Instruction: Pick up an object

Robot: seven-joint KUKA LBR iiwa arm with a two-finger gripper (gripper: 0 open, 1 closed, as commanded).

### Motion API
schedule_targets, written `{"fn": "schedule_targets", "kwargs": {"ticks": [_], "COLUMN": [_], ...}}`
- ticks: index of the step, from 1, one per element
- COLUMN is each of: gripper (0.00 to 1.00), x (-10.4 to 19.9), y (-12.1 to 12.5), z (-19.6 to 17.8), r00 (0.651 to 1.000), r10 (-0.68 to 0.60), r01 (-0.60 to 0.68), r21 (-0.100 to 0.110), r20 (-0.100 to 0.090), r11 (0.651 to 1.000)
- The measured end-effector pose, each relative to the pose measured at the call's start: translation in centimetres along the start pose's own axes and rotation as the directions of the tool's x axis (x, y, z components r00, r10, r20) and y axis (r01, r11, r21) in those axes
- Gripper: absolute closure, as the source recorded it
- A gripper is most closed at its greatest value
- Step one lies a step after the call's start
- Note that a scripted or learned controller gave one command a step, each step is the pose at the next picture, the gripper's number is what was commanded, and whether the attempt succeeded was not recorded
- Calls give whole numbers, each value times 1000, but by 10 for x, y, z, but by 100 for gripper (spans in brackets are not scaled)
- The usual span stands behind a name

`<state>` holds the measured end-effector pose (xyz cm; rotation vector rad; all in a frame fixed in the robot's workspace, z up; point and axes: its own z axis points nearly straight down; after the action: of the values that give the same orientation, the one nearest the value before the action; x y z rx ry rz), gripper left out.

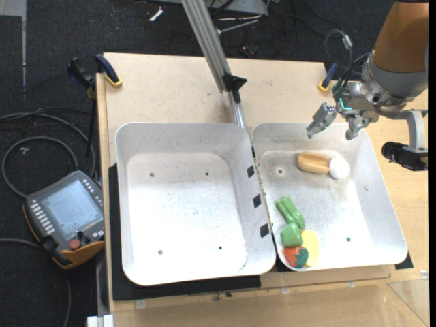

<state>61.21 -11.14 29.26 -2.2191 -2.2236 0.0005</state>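
Observation:
My gripper (336, 123) hangs above the far edge of the right bin (381, 210), fingers spread open with nothing between them. Just below and left of it, a tan bread-roll-shaped object (313, 162) lies in the bin, touching a white egg-like ball (338, 168) on its right. Near the bin's front left corner sit a green toy (290, 213), a yellow piece (310, 240) and a red and green piece (297, 255), bunched together.
The left bin (136, 203) adjoins the right one along a shared rim. A slanted metal rod (211, 43) crosses the bench's back toward the bins' junction. Clamps sit at the bench corners (109, 73). A teach pendant (65, 213) lies on the floor at left.

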Motion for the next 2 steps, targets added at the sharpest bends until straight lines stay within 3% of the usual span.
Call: {"fn": "schedule_targets", "kwargs": {"ticks": [2], "gripper": [0], "x": [-3], "y": [-1], "z": [103], "r00": [1000], "r10": [4], "r01": [-4], "r21": [6], "r20": [0], "r11": [1000]}}
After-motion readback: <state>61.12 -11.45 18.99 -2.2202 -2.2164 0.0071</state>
